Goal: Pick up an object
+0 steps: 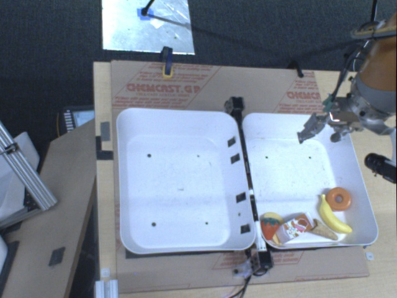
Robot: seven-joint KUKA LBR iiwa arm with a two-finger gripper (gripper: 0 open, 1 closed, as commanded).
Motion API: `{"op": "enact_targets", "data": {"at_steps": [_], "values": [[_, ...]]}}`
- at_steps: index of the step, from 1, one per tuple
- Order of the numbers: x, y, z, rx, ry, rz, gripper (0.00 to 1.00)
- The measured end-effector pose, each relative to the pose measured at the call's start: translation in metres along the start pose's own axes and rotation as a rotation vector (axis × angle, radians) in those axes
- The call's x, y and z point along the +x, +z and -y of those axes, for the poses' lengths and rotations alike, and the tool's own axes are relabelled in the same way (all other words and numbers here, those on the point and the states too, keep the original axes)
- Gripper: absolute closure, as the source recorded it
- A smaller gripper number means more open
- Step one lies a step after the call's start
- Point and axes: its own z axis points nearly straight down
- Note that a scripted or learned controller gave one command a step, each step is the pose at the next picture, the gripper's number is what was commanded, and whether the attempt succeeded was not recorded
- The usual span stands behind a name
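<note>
Several small objects lie along the front edge of the right bin (pixel 347 160): a yellow banana (pixel 333 219), an orange ring-shaped toy (pixel 339 198), a red-orange round toy (pixel 271 226), a white and red packet (pixel 294 227) and a brown wedge (pixel 322 231). My gripper (pixel 322 133) hangs over the far right part of this bin, well behind the objects. It is open, with nothing between its fingers.
The left bin (pixel 124 166) sits beside the right one, with a black divider strip (pixel 242 166) between them. Both rest on a cardboard sheet (pixel 186 85). A shiny metal plate (pixel 149 17) lies behind the bench. A black knob (pixel 379 165) sticks out at the right.
</note>
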Motion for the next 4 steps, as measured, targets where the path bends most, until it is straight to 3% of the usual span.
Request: {"op": "enact_targets", "data": {"at_steps": [1,2,3,4], "values": [[0.057,-0.112,-0.002,-0.013,-0.007,0.0,0.0],[0.134,-0.215,0.051,-0.01,-0.009,-0.003,0.0],[0.188,-0.255,0.086,-0.006,-0.006,-0.003,0.0],[0.128,-0.078,0.085,0.013,0.008,0.002,0.0]]}}
